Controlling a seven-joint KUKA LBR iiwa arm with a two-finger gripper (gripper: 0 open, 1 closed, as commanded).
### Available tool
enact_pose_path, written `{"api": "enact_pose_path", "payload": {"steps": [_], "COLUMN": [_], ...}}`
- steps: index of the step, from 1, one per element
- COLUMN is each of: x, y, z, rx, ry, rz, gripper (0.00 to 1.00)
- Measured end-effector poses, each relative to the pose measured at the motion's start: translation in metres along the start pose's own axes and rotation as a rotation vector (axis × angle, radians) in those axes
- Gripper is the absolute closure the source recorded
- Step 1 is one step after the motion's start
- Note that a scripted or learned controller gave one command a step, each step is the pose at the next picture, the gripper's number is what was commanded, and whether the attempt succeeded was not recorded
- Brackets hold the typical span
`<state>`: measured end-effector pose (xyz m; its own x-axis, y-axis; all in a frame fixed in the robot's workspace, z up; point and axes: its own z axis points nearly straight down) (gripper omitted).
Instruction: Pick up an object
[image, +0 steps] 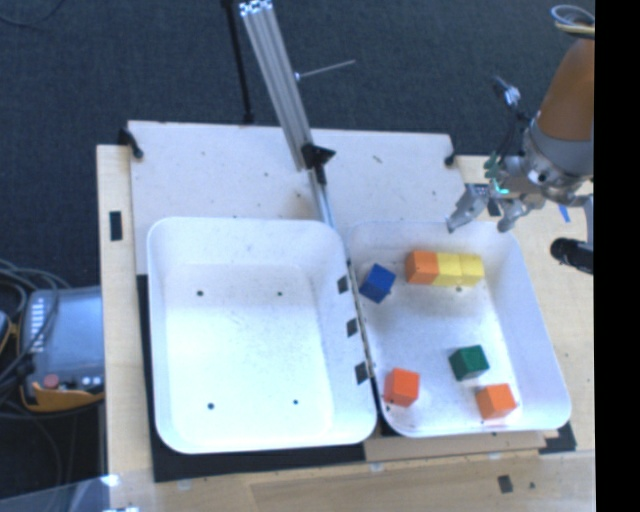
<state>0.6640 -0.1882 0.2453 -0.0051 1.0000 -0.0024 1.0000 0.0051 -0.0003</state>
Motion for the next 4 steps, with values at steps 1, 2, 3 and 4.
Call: {"api": "enact_pose_path", "payload": {"steps": [1,2,3,4], "x": [-0.004,-0.006,-0.008,-0.008], "y": [0.003,0.008,0.011,0.011], "z": [0.061,0.104,0.105,0.097], "rx": [0.005,0.003,-0.013,-0.011], "ry": [0.002,0.001,-0.003,-0.005], "rz": [0.002,-0.001,-0.002,-0.005], "gripper": [0.00,0.00,0.00,1.00]}}
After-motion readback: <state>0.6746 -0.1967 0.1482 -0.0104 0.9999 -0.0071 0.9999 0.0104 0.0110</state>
